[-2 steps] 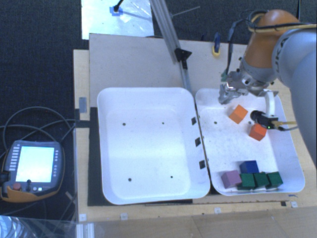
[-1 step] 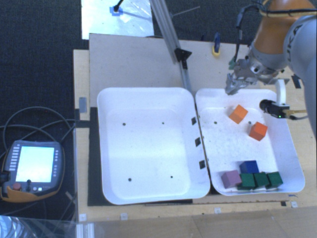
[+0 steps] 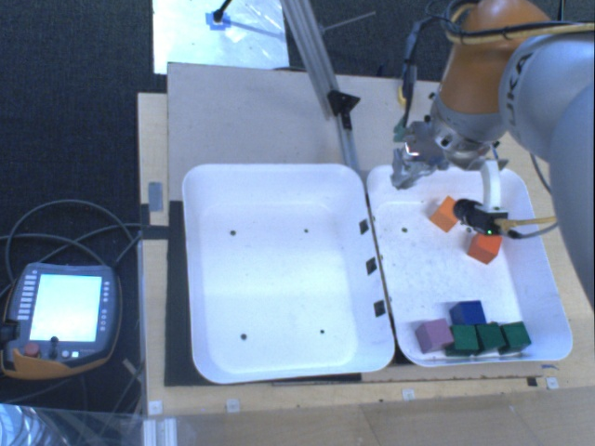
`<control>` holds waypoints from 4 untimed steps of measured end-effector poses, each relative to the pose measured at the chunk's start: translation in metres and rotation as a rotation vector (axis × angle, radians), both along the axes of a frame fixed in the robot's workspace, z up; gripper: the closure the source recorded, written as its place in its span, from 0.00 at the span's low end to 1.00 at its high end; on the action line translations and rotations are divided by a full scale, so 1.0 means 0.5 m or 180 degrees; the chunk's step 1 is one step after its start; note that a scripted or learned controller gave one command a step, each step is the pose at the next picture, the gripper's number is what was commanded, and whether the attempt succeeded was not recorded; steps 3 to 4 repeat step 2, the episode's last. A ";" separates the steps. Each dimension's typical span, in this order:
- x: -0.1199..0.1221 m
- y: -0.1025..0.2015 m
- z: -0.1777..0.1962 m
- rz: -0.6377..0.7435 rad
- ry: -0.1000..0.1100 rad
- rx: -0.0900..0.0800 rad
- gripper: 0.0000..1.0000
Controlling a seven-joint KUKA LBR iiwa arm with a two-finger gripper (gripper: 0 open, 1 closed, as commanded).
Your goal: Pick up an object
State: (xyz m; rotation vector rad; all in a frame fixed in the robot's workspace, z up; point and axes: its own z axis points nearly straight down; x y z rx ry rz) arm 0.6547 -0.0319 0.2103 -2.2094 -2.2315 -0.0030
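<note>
One grey metal gripper (image 3: 409,167) is hanging over the far left corner of the right shallow white bin (image 3: 548,295), carried on the grey arm with the orange band (image 3: 521,72), which is extending in from the right. Whether the gripper is parted or closed cannot be told from this angle. Just beside it, nearer the viewer and to the right, a small orange block (image 3: 443,214) is lying on the bin floor, turned out of line with the walls. A second orange block (image 3: 484,247) is sitting near the first, apart from it and closer to the right wall. Well apart from both, five blocks are clustering along the near wall of the same bin. A pale purple block (image 3: 432,334) is lying at the left, three dark green blocks (image 3: 488,336) are lining up beside it, and a blue block (image 3: 468,312) is resting just behind the green row. The left shallow white bin (image 3: 200,249) is standing alongside, its rim meeting the right bin's. A grey-and-orange control pendant (image 3: 60,319) is lying off the bench (image 3: 242,110) at the far left, with dark cables looping around it.
</note>
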 end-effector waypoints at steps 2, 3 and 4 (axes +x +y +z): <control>-0.041 0.221 0.013 0.0001 0.0001 0.0002 1.00; -0.041 0.221 0.013 0.0001 0.0001 0.0002 1.00; -0.041 0.221 0.013 0.0001 0.0001 0.0002 1.00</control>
